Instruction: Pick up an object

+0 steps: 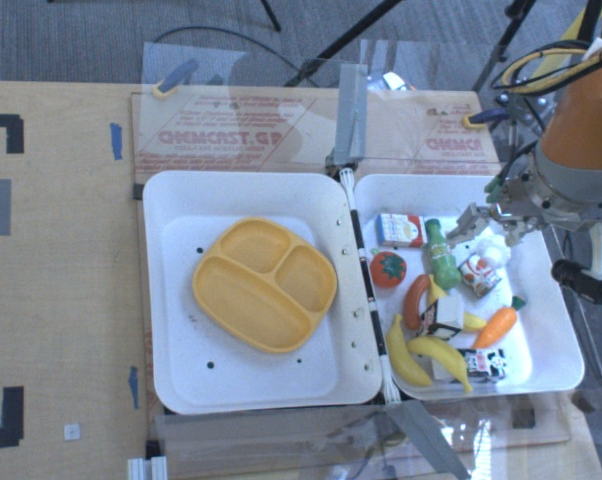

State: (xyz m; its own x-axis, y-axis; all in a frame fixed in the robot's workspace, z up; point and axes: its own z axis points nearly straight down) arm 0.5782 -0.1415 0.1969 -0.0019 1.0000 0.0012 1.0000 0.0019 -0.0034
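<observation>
While my gripper [493, 218] hovers over the right bin [561, 353], fingers spread and pinching nothing, the toy food sits crowded below: green bottle [441, 256], carrot [497, 326], bananas [421, 353]. Risk (packed pile): fingertips land between neighbours and nudge instead of grip.

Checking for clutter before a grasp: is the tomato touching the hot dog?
Apart. The camera view shows a strip of white bin floor between the tomato and the hot dog lying below and right of it.
</observation>
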